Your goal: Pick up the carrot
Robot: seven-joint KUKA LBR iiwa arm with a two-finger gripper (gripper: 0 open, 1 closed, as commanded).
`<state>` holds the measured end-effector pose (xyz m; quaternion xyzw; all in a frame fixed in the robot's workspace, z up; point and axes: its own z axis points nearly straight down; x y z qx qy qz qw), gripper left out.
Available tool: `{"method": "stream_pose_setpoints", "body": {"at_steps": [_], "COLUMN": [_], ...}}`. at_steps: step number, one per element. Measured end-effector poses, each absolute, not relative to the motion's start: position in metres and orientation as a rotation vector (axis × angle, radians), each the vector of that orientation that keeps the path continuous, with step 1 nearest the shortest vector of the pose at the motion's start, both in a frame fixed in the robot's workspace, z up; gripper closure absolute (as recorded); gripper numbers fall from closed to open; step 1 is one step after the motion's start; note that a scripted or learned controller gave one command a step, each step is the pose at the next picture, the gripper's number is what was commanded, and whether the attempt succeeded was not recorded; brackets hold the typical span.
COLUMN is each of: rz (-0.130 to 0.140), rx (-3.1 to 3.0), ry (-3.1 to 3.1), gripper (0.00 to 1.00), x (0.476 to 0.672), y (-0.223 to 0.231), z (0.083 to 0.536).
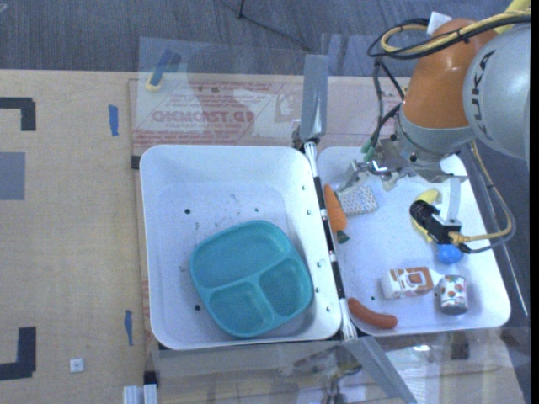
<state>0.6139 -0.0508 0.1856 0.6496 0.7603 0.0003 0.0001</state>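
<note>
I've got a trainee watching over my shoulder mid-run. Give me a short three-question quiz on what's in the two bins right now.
1. True or false: the carrot lies in the left bin.
2. What sits in the left bin? A) a teal divided tray B) a red mug C) a banana
3. Fill in: the sausage lies near the right bin's ____ edge in the camera view.

Key
1. False. The carrot lies in the right bin, along its left wall, with the gripper above and to its right.
2. A, the teal divided tray.
3. Bottom.
</note>
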Motion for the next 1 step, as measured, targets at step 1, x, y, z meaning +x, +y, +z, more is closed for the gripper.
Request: {"method": "stream_pose_setpoints", "body": {"at_steps": [1], "rz": [0.009], "rx": [1.88], "ry": [2.508], "gripper": [0.0], "x": [0.5389], "y": [-0.1029], "z": [0.0896]}}
